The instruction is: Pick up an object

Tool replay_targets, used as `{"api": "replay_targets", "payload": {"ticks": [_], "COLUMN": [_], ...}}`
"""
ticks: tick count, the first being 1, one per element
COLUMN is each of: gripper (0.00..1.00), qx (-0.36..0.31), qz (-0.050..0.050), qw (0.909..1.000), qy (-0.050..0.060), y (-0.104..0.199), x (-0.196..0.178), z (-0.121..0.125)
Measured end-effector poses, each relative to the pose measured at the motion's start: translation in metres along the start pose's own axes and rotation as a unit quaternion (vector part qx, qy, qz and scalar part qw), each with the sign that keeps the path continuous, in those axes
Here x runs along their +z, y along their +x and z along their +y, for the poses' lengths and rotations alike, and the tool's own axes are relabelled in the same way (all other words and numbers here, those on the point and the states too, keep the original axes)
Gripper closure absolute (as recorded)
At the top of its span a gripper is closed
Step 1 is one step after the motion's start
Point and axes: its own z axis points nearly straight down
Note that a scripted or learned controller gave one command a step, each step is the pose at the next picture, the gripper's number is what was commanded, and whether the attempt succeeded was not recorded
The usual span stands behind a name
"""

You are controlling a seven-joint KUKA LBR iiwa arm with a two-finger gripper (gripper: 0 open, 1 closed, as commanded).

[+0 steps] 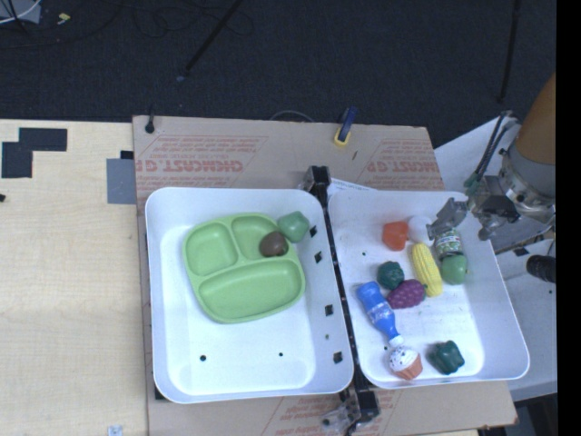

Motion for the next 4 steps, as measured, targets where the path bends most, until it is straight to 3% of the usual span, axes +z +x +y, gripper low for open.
{"api": "replay_targets", "payload": {"ticks": [1, 2, 4], "gripper": [0.00, 0.00, 0.00], "qx": [-0.001, -0.002, -0.002], "qz": [-0.001, -0.001, 0.001], "qw": [1.0000, 1.0000, 1.0000], "qy": [-0.006, -0.004, -0.003], "y": [0.000, 0.003, 0.015], "x": [-0.007, 0.037, 0.143], "z": [0.002, 0.006, -0.010]}}
